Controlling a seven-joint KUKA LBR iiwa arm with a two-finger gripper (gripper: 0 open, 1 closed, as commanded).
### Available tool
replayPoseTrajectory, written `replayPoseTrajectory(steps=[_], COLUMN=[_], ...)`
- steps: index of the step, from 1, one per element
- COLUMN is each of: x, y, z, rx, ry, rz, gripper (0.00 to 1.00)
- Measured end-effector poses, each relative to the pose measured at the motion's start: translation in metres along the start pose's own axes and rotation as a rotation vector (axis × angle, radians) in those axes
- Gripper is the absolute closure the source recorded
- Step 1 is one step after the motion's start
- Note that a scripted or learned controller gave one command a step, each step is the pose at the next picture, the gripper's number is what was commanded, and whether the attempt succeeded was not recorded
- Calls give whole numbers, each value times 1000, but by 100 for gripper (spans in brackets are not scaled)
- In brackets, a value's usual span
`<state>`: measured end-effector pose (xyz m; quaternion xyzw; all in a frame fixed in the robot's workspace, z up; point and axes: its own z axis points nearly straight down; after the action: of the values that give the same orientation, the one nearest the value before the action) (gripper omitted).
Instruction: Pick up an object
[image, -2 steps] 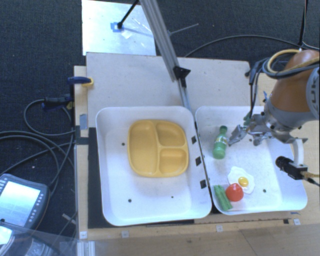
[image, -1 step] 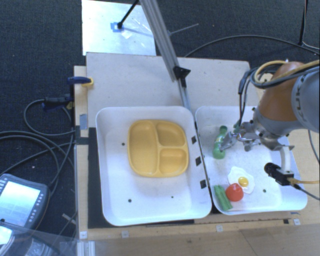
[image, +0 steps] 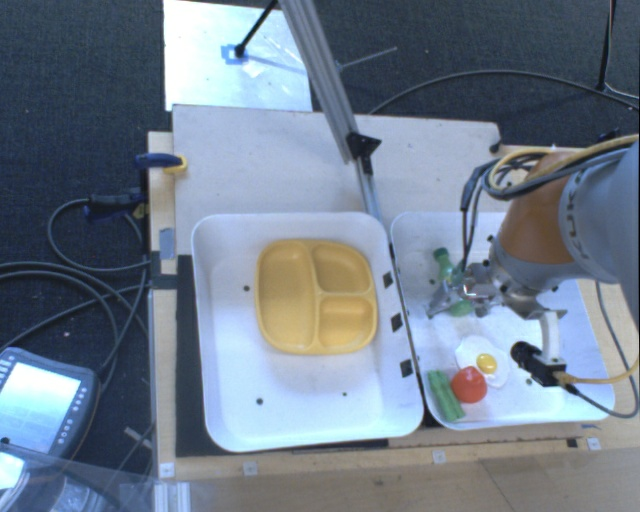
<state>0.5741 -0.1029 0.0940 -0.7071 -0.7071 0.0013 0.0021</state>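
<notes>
My gripper (image: 452, 298) is low in the right bin (image: 590, 380), near its left wall. A green object (image: 441, 261) lies just behind it, and a bit of green (image: 461, 308) shows right at the gripper's tip; whether it is held is unclear. A toy fried egg (image: 483, 360) lies in front of the gripper. A red tomato (image: 468, 384) and a green pod-like piece (image: 444, 394) sit at the bin's front left corner. The grey arm with its orange band (image: 535, 222) comes in from the right above the bin.
A yellow divided plate (image: 316, 296) lies in the left bin (image: 225, 400). A grey pole (image: 330, 85) slants from the top of the view to the wall between the bins. Cables run along the floor at left and over the arm.
</notes>
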Motion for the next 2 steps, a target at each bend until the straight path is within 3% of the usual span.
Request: replayPoseTrajectory(steps=[1, 2], x=[0, 1], y=[2, 12], z=[-14, -62], rx=[-7, -11], ry=[-1, -2], rz=[1, -6], gripper=[100, 100])
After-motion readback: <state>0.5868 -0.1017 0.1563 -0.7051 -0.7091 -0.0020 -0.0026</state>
